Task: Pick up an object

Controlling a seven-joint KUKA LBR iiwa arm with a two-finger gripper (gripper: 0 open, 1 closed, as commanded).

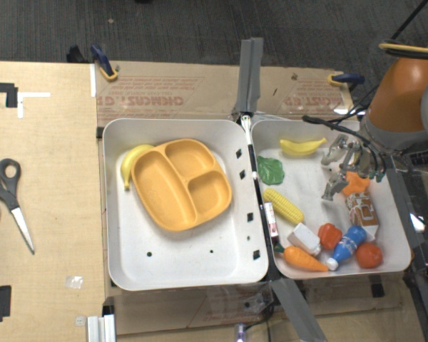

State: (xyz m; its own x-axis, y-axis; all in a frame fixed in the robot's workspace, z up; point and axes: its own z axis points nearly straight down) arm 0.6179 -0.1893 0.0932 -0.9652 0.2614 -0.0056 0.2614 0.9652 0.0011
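My gripper hangs low over the right bin, its two fingers open with bare bin floor between them. An orange toy piece lies just right of the fingers, partly under the wrist. A brown snack packet lies right below it. Around them lie a yellow banana, a green leafy toy, a corn cob, a carrot, a white and red block, a red tomato, a blue bottle and a red ball.
The left bin holds an orange divided plate with a second banana tucked under its left rim. Scissors lie on the wooden bench at far left. Cables hang beside the arm's wrist.
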